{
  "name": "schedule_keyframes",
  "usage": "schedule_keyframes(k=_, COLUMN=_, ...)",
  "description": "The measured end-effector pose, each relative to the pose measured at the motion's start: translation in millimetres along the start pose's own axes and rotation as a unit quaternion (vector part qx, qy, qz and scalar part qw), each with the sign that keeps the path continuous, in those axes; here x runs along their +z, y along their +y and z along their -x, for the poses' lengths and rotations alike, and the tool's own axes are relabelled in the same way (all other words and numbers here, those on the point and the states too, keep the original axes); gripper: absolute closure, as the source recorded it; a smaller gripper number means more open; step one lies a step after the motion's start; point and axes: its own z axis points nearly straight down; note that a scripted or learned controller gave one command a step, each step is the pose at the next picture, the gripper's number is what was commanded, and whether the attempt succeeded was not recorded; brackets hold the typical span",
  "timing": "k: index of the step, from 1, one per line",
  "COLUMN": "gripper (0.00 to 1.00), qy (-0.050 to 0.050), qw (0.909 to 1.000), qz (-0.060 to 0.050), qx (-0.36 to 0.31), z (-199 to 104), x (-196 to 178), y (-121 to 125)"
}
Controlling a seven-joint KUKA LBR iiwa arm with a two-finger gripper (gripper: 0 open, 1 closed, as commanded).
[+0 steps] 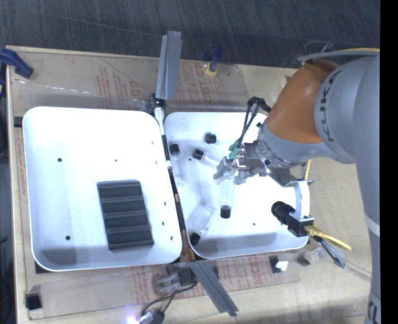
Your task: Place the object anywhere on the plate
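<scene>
In the left bin a dark ribbed plate is lying toward the lower right, leaving bare white floor open all around it. The right bin is crowding up: clear vials with black caps are lying scattered across its left half, and the arm is hanging over its right half.

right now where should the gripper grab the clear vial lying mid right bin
Take the vial mid-body, clear of its black cap, from straight overhead, closing across its narrow width: it seems to lie flat, with room either side.
</scene>
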Motion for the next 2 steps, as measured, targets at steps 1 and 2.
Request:
schedule_keyframes(k=1, gripper=1.00, qy=-0.001, qw=0.9999, qz=-0.001, qx=0.013, z=-52.2, x=13.2, y=50.9)
schedule_keyframes(k=2, gripper=1.00, qy=0.000, qw=0.9509, qz=-0.001, qx=0.309, z=-110.1, x=12.6, y=90.7)
